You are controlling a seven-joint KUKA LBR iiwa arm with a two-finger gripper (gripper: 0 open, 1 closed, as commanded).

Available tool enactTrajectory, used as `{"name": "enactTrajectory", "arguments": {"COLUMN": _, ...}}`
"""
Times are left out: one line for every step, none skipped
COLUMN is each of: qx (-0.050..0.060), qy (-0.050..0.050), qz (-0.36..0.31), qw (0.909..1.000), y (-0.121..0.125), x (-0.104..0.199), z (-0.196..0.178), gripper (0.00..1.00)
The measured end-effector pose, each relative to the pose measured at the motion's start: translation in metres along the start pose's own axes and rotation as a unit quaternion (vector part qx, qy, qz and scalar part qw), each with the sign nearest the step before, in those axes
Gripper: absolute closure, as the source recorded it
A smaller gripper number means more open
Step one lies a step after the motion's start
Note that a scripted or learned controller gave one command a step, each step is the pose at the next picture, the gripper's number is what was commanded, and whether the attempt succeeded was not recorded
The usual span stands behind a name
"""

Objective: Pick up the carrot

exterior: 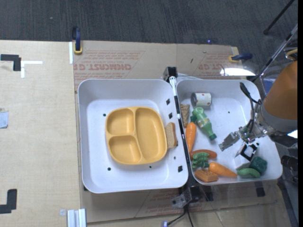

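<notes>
saw the claw (240, 141) hanging low over the right bin (229, 110), toward its right side, with nothing visibly in it; could not tell whether apart or together. found the near carrot (221, 170) lying flat by the front wall, just below and to the left of the claw, touching an orange chunk (205, 176) at its thick end. found the far carrot (190, 136) lying lengthwise against the left wall, beside the green bottle (204, 123).

judged the near carrot the easier target: shorter reach, open top side. best to centre over its middle, turn the wrist to close across the narrow width, and come straight down, keeping away from the front wall and the dark green pieces (254, 167) just to the right. would risk pinching the chunk if aimed too far left.

counted on the bench (38, 150): two bins, two carrots, one can (202, 99), one green bottle, one red-and-green pepper (203, 154), and in the left bin (94, 126) one yellow divided plate (113, 122) and one bread slice (171, 135).
</notes>
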State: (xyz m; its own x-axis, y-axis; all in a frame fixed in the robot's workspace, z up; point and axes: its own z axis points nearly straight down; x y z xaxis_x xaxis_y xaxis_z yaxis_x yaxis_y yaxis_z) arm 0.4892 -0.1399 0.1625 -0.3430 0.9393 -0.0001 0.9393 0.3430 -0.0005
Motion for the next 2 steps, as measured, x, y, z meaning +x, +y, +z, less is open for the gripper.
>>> {"name": "enactTrajectory", "arguments": {"qx": 0.0, "qy": 0.001, "qz": -0.081, "qw": 0.9967, "y": 0.0018, "x": 0.037, "z": 0.0711, "gripper": 0.0}}
{"name": "enactTrajectory", "arguments": {"qx": -0.002, "qy": -0.001, "qz": -0.078, "qw": 0.997, "y": 0.0037, "x": 0.0354, "z": 0.0618, "gripper": 1.0}}
